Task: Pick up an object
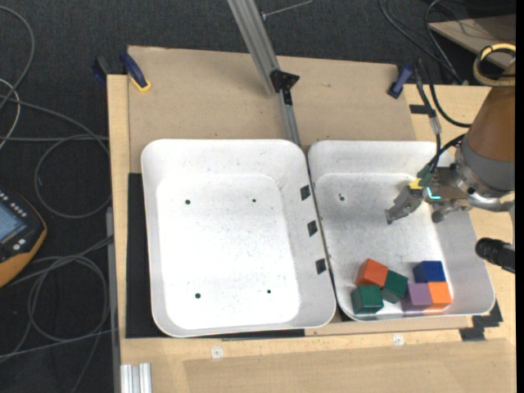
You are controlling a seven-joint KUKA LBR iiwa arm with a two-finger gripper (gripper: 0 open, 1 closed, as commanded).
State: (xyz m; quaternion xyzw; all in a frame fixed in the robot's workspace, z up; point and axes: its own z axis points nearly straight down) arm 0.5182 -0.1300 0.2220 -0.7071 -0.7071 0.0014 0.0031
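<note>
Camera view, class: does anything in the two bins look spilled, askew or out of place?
Nothing stands out. The blocks sit huddled in the right bin's near corner, none spilled over the rim. The gripper hovers above them, over bare bin floor.

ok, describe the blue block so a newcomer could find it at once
Start at the right-hand white bin, the one the arm reaches over, and look to its near right corner, where a cluster of small blocks sits. The blue block is at the cluster's right side, just above the orange block and beside the purple one. It is the only blue piece there.
</note>
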